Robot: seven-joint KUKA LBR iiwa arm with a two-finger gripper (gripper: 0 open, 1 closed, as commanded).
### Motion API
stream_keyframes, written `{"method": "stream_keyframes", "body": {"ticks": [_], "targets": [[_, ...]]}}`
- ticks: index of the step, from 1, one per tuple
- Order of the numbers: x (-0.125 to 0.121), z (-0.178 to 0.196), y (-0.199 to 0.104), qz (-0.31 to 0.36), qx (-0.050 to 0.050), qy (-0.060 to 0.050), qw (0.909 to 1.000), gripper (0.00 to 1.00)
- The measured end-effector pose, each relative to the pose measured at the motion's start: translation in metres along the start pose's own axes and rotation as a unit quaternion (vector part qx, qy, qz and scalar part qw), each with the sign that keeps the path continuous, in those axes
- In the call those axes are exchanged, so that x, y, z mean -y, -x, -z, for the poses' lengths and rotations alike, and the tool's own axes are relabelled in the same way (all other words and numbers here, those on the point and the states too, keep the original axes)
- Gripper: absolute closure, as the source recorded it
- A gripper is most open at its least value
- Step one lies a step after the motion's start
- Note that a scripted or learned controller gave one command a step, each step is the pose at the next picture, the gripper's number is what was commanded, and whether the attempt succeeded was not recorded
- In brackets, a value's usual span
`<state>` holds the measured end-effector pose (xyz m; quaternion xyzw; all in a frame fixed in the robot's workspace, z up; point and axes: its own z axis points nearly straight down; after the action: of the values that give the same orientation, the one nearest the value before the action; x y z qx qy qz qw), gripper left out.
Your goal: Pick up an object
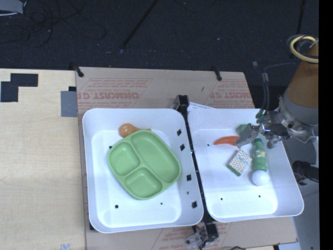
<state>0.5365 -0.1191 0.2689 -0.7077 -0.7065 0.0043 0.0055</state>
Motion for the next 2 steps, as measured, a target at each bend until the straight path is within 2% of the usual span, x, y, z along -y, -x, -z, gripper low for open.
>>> {"method": "stream_keyframes", "body": {"ticks": [1, 2], "targets": [[-0.002, 0.006, 0.000, 0.001, 0.001, 0.006, 1.0000, 0.00], [-0.001, -0.036, -0.001, 0.001, 0.000, 0.004, 1.0000, 0.00]]}}
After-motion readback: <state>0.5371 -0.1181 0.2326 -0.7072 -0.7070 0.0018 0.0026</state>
